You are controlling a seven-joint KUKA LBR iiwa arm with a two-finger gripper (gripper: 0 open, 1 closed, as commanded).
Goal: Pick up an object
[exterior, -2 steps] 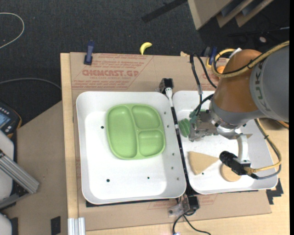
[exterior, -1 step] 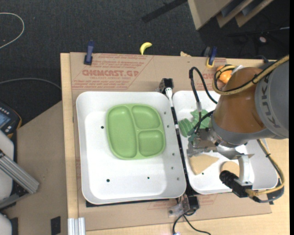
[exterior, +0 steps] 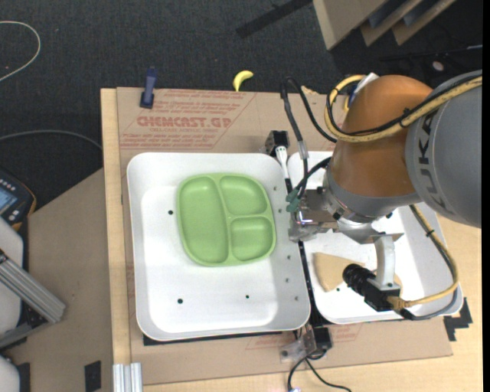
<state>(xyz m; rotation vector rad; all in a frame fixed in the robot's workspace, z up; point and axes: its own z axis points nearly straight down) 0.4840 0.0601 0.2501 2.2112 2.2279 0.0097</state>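
Dark carpeted floor (exterior: 115, 46); brown printed board (exterior: 191, 115) covers bench (exterior: 73, 214); pale boxes (exterior: 375, 19), possibly cardboard, top right.

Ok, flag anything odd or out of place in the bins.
Nothing looks spilled or broken. The plate lies flat in the left bin, turned a little off square to its walls. A wedge lies in the right bin, partly hidden under the arm.

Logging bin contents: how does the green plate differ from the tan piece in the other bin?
The green plate is large, rounded, with three compartments; the tan piece is small, plain, wedge-shaped. The plate lies in full view; the tan piece is partly hidden by the arm. Both lie flat.
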